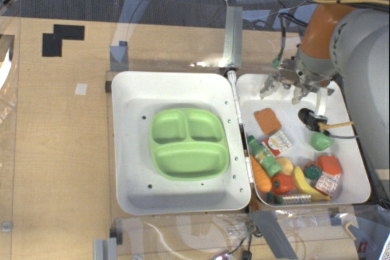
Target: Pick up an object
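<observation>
The arm (pixel 359 52) runs off the right edge; toys heaped at the right bin's (pixel 244 91) near end overlap, their shapes unclear.

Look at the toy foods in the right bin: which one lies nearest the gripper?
The flat orange-brown cracker-like piece, lying alone toward the bin's far end just below the gripper. The carrot, banana and the rest are heaped at the near end.

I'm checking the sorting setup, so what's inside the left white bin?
A green divided plate lies in the left bin, its three compartments bare. Whatever sits beneath the plate is covered.
</observation>
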`<state>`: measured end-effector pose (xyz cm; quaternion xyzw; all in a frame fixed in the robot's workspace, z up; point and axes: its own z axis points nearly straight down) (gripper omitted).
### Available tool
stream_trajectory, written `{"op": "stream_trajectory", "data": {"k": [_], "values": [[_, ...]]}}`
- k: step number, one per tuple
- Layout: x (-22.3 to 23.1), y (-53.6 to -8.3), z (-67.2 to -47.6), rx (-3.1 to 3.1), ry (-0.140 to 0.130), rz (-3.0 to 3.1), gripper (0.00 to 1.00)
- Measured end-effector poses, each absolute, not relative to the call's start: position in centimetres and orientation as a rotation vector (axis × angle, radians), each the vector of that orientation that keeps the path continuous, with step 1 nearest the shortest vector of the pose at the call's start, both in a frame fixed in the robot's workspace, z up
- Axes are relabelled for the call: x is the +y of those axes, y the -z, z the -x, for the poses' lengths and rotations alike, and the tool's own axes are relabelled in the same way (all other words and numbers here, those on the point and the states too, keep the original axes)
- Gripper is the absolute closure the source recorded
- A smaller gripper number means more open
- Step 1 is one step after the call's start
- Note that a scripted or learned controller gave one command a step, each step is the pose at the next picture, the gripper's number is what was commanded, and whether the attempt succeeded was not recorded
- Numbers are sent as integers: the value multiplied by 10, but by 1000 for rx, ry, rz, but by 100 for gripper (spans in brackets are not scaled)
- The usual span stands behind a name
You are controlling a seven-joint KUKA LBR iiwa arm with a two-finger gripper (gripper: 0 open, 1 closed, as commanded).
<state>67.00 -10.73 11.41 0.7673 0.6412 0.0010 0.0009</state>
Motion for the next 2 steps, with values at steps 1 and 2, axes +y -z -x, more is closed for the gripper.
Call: {"op": "stream_trajectory", "data": {"k": [1,2], "values": [[-88,-89,-567,1659,-16,-2661,0],[-71,-185,-569,1417,-3,-2803,0]]}}
